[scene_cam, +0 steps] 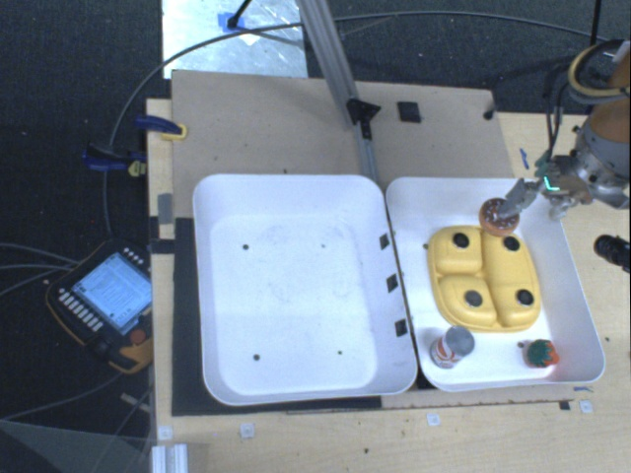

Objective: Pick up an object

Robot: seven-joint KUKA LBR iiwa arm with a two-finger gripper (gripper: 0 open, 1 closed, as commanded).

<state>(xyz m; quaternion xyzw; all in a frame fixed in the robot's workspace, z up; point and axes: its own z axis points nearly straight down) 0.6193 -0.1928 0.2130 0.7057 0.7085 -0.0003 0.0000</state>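
Camera view: gripper (512,205) over right bin (582,294), tip at small brown round object (498,217); finger state cannot tell. Yellow four-lobed tray (483,277) mid-bin; grey-red piece (452,346) and orange-green toy (539,354) near front wall.

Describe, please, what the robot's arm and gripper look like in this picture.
The arm is grey metal with an orange band above the wrist. A small green light glows near its wrist. The gripper is a slim grey piece tapering toward the bin.
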